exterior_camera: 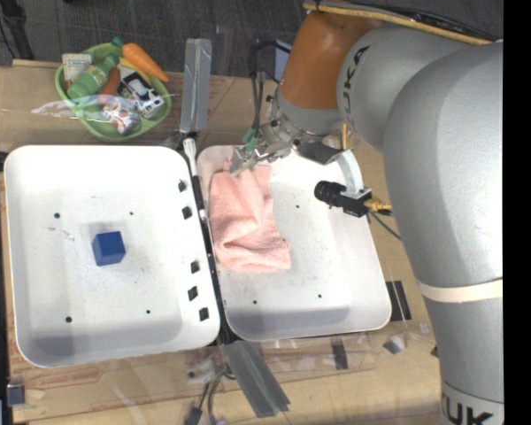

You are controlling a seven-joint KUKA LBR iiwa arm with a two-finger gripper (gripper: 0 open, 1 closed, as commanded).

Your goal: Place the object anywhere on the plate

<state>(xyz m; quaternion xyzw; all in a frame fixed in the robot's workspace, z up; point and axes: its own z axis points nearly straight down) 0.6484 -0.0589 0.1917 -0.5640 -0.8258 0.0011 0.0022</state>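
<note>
Left bin (35, 264): shallow, white. Contents: one small blue cube (109, 247), left of centre on the bin floor, standing apart from every wall.

Right bin (363, 282): shallow, white, abutting the left bin along a shared rim fitted with dark clips. Contents: one pink cloth (246, 220), crumpled, lying along the left side of the bin close against that wall, its upper end reaching toward the far wall.

Arm: grey, with an orange band (323, 51) above the wrist, entering from the right and covering much of the right bin's far right corner. A black cylindrical fitting (341, 196) with a brass tip juts out over the bin floor.

Gripper (248, 158): positioned at the upper edge of the pink cloth, touching or just above it; whether it is released or clenched cannot be told.

Beyond the bins, far left: green bowl (93, 122) holding assorted small items, including an orange carrot (143, 59). Grey bar (195, 87) standing behind the junction of the two bins.
</note>
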